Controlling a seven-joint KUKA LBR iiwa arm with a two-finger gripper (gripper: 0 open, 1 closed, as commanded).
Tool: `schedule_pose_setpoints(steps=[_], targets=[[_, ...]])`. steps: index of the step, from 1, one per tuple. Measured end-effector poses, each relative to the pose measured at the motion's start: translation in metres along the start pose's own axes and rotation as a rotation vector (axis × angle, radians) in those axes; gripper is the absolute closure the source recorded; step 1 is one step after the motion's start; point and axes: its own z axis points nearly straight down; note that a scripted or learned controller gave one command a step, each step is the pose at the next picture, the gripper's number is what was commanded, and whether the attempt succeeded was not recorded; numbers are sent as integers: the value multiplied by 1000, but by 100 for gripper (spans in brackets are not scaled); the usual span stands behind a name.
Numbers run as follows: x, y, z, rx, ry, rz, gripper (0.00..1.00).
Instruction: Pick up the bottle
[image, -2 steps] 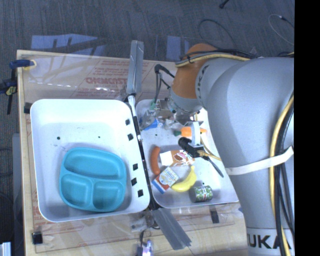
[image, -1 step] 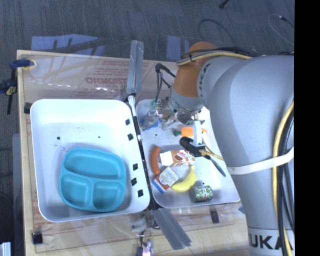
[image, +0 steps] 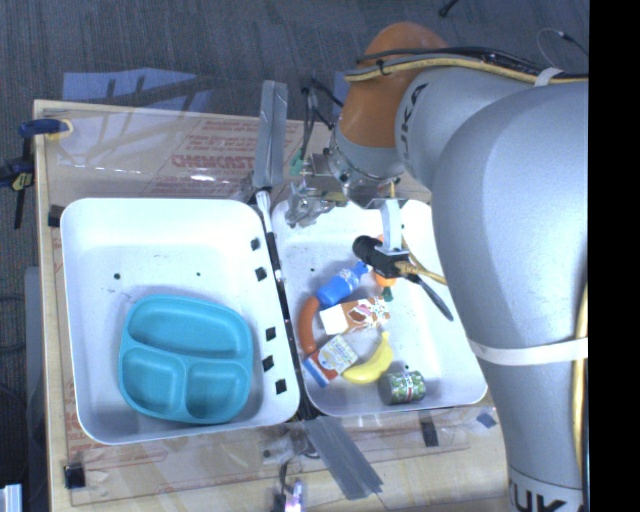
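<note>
arm (image: 500, 200) reaches in from right, over right bin (image: 450, 385) | gripper (image: 303, 208) at bin's far-left corner, holds nothing, finger state: cannot tell | bottle (image: 340, 284) lies mid-bin, nearer camera than gripper, slightly right; long axis diagonal, cap far-right.

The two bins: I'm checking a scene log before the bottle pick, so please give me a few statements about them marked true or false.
1. The blue tray lies in the left bin. True.
2. The bottle lies in the left bin. False: it lies in the right bin, among the other items.
3. The banana lies in the right bin, next to the green can. True.
4. The gripper is over the blue tray. False: it is at the far end of the right bin, near the divider.
5. The bottle has a blue cap end. True.
</note>
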Motion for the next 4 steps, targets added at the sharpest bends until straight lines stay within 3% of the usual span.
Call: schedule_pose_setpoints(steps=[1,2,3,4], targets=[[0,0,1,1,0,0,0],[23,-15,-48,0,-1,-103,0],[-17,-43,45,-20,9,107,0],[-14,-35,52,-36,17,221,0]])
